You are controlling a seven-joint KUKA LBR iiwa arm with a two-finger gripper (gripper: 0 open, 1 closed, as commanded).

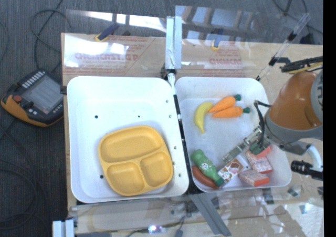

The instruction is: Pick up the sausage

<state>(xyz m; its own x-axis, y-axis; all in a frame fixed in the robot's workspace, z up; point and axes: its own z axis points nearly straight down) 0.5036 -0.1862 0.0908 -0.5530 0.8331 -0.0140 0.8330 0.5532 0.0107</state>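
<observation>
The sausage (202,177) is a short red-orange piece lying at the front left corner of the right bin (273,105), partly tucked under a green bottle (205,164). My gripper (230,155) reaches in from the right, slanting down and left over the bin's front half. Its tip hangs to the right of the sausage, about a bottle's width away, just above a small brown and white carton (231,169). Nothing shows held in it.
A yellow banana (201,114) and two carrots (229,107) lie at the back of the right bin. Pink boxes (257,172) sit in its front right corner under the wrist. The left bin (84,125) holds a yellow divided tray (136,159).
</observation>
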